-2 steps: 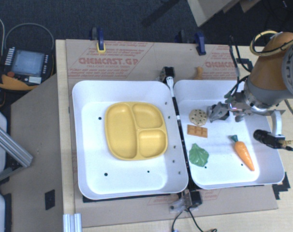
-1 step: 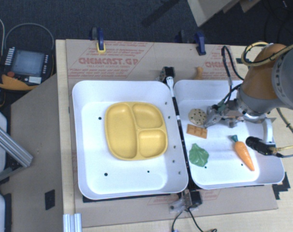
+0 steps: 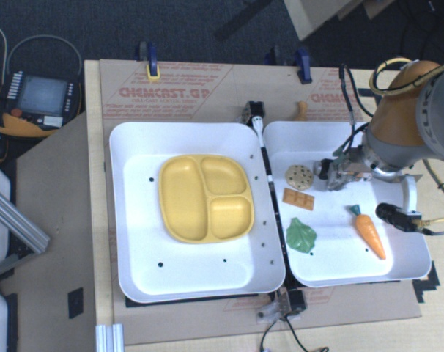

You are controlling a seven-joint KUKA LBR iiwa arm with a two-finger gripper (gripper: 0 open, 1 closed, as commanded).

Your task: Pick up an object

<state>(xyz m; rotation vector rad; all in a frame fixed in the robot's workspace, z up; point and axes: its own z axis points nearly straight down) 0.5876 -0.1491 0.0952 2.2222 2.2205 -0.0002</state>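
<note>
The cookie (image 3: 299,174) is lying flat in the right bin (image 3: 332,273), near that bin's left wall and toward its far half. It is round, so it is offering no long axis to align to. The gripper (image 3: 338,174) is hanging just beside it, on its right in the camera view, low over the bin floor, and nothing is showing between the fingers; whether they are spread or closed cannot be told at this size. The coming move is turning on one relation: the cookie is lying to the left of the fingertips, at about the same depth in the bin, so a short leftward shift would probably be bringing the gripper over it. The cracker (image 3: 297,198), an orange rectangle, is sitting just nearer the camera than the cookie, its long side running roughly left to right with a slight tilt. The green leaf (image 3: 301,235) is resting further toward the near edge, close to the left wall. The carrot (image 3: 370,235) is lying well to the right, its long axis slanting from its green top down to its tip near the bin's near right corner. The left bin (image 3: 134,255) is holding a yellow tray (image 3: 205,197) with three compartments.
</note>
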